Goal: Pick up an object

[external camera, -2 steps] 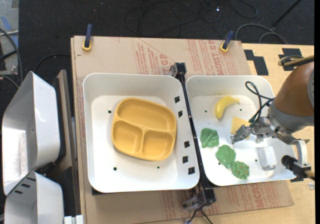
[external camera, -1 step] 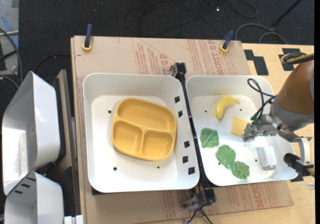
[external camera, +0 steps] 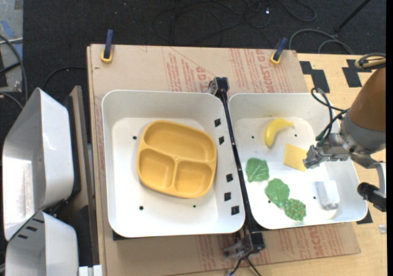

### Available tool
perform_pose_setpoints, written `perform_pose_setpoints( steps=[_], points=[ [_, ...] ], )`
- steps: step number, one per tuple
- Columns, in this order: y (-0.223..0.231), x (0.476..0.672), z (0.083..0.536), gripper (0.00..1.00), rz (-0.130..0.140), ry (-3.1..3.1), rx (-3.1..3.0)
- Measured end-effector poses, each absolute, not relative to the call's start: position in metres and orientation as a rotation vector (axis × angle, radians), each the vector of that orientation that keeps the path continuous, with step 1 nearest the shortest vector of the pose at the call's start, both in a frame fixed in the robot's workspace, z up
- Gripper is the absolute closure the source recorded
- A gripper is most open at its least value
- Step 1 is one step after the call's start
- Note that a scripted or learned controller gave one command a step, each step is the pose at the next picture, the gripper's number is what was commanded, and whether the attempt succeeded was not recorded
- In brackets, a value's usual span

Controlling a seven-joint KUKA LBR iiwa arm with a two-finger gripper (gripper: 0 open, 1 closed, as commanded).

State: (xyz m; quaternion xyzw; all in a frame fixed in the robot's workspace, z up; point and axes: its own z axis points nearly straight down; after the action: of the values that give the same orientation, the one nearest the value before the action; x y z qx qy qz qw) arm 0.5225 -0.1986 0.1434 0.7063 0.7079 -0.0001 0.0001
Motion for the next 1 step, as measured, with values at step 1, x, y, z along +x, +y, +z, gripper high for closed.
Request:
perform_pose_setpoints(
  steps=[1],
  points=[
    [-0.1955,0.5244,0.2041,1.0,0.001,2.224,2.214]
  ],
)
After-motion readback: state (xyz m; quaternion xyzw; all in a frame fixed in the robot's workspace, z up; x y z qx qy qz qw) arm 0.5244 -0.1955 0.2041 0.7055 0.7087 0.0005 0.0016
